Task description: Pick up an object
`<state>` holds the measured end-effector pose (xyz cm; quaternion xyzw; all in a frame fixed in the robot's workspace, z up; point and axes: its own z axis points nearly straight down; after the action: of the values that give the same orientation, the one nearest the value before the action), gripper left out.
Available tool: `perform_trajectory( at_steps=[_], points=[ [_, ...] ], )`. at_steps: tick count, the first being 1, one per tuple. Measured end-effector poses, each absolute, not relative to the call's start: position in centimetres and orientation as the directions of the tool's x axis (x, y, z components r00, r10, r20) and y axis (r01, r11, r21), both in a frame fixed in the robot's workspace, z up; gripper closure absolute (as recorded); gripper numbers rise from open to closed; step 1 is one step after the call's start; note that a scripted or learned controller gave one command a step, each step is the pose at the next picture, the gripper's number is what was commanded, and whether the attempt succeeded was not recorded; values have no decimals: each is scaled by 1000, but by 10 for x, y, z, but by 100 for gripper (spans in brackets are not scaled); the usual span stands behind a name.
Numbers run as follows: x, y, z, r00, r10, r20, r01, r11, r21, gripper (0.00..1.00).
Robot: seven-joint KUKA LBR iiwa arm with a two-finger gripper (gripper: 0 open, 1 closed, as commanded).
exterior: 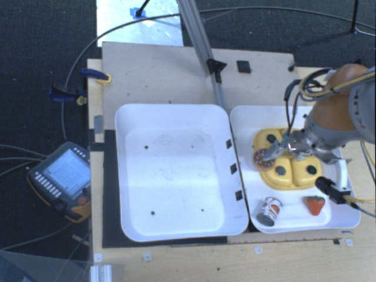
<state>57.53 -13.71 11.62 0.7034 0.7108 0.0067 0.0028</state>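
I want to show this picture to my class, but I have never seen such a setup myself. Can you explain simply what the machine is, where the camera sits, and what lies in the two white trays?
The camera hangs above a bench and looks down at a slant. From the right a grey robot arm with an orange band reaches in; its gripper, a two-finger claw, sits low over the right bin. That bin holds a yellow block with dark holes, a brown ring with pale spots beside the claw, a small cup lying on its side and a toy strawberry. The left bin sits beside it. Whether the claw grips anything is too small to tell. The grey device at left looks like a handheld controller.
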Motion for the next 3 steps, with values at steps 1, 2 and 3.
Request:
perform_trajectory(
  at_steps=[1, 2, 3],
  points=[
    [579, -131, 130, -17, 1000, 17, 1000, 17, 19, 100],
    [572, -128, 186, -6, 1000, -1, 1000, 6, 7, 100],
    [572, -130, 251, -6, 1000, -2, 1000, 6, 9, 100]
  ],
)
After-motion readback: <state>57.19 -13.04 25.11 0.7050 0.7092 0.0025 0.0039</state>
